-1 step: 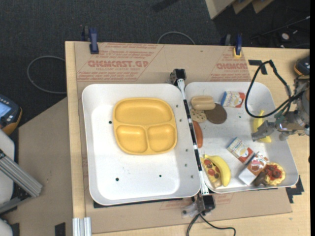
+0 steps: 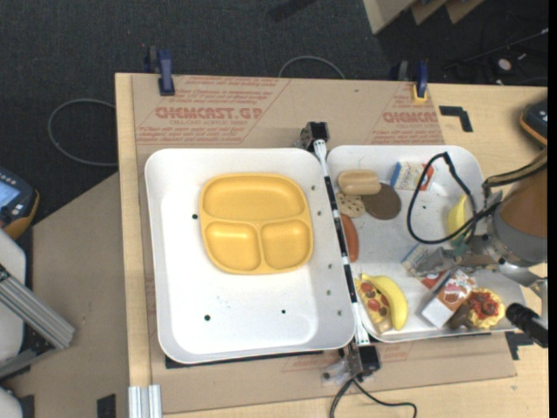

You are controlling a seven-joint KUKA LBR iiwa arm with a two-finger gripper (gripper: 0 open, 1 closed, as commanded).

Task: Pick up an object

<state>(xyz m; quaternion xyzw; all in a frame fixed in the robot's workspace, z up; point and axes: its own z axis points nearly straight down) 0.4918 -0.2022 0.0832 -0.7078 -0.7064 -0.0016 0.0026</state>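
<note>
We see gripper (image 2: 452, 264) low in right bin (image 2: 383, 159), jaws hidden, cannot tell state. Banana (image 2: 396, 301) lies just left of gripper (toward divider), long axis running front-to-back. Nothing visibly held.

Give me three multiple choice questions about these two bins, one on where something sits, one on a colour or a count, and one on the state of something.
1. Where is the yellow tray?
A. Left bin
B. Right bin
C. On the bench outside the bins

2. How many compartments does the tray have?
A. Two
B. Three
C. Five

3. How does the tray lie?
A. Flat, open side up
B. Upside down
C. Standing on edge

Answers:
1 A: it rests in the left bin, apart from the toy food in the right bin.
2 B: one long section above two smaller ones.
3 A: its hollows face the camera.
</note>
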